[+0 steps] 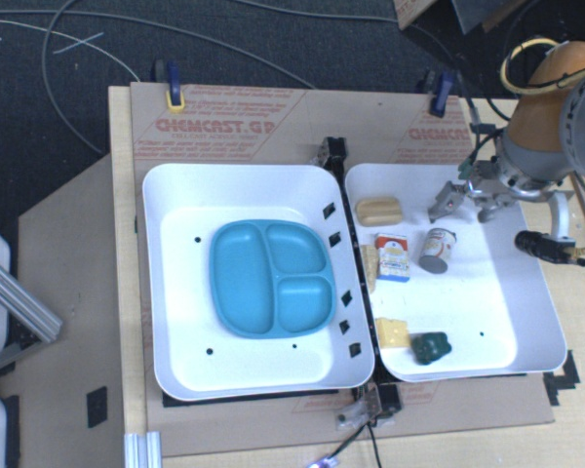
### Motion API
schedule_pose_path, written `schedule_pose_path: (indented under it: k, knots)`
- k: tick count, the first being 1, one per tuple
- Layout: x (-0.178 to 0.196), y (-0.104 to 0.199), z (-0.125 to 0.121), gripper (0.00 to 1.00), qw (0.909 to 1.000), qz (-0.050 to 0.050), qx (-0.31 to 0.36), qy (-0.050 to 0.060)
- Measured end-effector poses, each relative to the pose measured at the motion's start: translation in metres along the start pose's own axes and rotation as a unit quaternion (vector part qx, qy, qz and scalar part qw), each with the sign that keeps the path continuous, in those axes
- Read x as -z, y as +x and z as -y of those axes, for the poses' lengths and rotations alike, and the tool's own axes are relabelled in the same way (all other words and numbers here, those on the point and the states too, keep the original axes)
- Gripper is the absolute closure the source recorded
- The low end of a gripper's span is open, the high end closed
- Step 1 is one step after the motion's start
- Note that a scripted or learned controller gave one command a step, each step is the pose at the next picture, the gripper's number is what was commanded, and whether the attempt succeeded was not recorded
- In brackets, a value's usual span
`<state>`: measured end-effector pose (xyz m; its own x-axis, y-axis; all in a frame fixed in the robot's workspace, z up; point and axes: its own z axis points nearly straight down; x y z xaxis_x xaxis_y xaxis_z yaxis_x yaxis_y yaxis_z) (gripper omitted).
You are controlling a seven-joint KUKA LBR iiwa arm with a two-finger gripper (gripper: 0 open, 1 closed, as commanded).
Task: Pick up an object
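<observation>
left bin [166,261] carries a blue divided plate [271,279] at centre. right bin [526,339] holds a small can [436,249] mid-bin, a tan block [378,210] near its left edge. gripper [465,203], fingers spread and empty, hangs over the far edge; lower straight onto the can. bench sits on dark carpet with cables.

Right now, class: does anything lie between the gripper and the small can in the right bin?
Nothing visible does. The gripper hangs just above and right of the can, with bare bin floor between; the carton lies to the can's left.
</observation>
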<state>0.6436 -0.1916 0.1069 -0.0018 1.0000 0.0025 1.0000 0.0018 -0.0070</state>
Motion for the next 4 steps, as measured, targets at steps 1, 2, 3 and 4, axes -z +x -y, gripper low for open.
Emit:
schedule_pose_path:
  k: [1, 2, 3, 4]
  knots:
    - [-0.023, 0.001, 0.000, 0.00, 1.0000, 0.001, 0.000, -0.001]
    - [-0.009, 0.001, -0.002, 1.00, 1.0000, 0.001, 0.001, -0.004]
    - [0.041, 0.002, 0.006, 1.00, 1.0000, 0.002, -0.001, -0.006]
    - [0.103, -0.005, 0.008, 1.00, 1.0000, 0.003, -0.001, -0.007]
